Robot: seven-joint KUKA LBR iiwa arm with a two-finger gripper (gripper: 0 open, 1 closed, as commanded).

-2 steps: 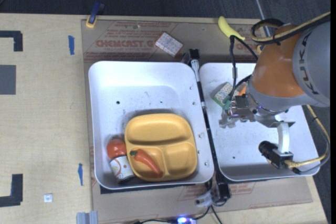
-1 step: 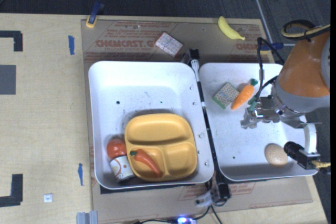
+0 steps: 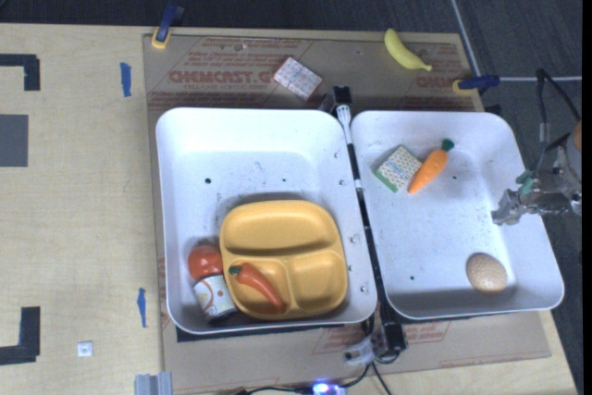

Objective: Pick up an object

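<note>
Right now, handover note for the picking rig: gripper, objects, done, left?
Gripper: at the right bin's right wall, nothing visibly held.
Right bin: carrot beside a patterned block near the back; tan egg-shaped piece front right.
Left bin: yellow divided tray with a red pepper in it; a small can at its left.
Done: nothing picked.
Left: grasp and lift one object.

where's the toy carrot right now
The carrot lies in the right bin, near its far wall, touching the small patterned block on its left.
</note>
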